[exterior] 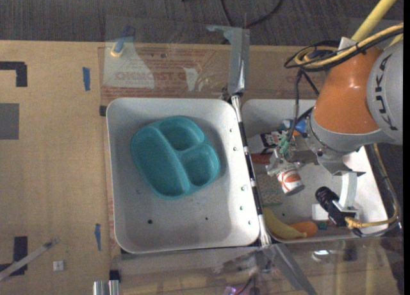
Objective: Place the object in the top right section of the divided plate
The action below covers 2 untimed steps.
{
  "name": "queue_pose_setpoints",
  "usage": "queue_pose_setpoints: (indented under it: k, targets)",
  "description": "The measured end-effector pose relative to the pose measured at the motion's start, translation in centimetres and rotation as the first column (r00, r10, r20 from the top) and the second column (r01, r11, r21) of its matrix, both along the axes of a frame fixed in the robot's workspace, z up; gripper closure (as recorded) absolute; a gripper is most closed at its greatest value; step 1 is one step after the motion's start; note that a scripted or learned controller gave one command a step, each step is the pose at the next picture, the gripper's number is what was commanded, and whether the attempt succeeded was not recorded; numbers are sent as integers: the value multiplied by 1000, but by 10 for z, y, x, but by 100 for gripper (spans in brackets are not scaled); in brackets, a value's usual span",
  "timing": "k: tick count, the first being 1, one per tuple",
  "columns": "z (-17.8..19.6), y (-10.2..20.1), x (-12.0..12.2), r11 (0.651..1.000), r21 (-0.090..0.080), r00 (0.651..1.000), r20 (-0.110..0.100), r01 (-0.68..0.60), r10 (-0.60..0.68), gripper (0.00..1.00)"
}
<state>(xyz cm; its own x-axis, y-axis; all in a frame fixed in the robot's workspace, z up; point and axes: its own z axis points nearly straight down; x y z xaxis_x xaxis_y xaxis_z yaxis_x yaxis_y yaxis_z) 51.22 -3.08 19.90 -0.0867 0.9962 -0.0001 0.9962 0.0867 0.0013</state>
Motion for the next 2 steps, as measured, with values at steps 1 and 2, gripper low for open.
queue_pose_setpoints:
  k: [1,2]
  targets:
    - [-15,53,20,997,-1,997,-1,81,-81,100]
    - [-19,135,48,993,-1,993,-2,117,-117,100]
